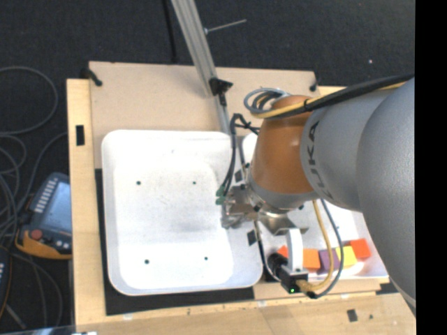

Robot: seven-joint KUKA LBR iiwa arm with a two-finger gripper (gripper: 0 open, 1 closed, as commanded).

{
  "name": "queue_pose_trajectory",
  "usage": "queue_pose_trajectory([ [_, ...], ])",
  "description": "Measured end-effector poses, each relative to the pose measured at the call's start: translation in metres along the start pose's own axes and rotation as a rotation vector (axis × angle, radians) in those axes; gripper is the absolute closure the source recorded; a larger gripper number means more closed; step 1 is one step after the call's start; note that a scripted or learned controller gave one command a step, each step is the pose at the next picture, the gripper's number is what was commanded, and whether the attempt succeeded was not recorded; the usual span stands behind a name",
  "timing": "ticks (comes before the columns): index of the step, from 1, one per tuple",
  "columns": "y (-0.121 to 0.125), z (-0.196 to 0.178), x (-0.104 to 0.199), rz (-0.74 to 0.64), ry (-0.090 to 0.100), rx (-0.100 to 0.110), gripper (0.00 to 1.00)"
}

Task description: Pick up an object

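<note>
Under arm (335,152): coloured blocks (335,257) (partly hidden), right bin (370,271).

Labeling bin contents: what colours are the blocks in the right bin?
Orange block, yellow block, purple block, best seen in the camera view, partly behind the arm.

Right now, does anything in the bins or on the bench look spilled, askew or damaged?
Nothing stands out. The left bin sits square on the bench with faint grey scuffing on its floor. In the right bin, coloured blocks lie in a tidy row beside the arm, which hangs low over that bin.
</note>
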State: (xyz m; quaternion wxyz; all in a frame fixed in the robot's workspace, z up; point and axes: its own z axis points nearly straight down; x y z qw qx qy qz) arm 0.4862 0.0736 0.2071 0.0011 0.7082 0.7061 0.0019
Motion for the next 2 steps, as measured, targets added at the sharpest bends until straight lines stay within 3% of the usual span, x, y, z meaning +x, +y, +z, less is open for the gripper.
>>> queue_pose_trajectory([
  [1,-0.001,-0.026,-0.038,0.0,-0.002,0.0,1.0],
  [2,0.049,0.013,0.024,-0.01,-0.001,0.005,1.0],
])
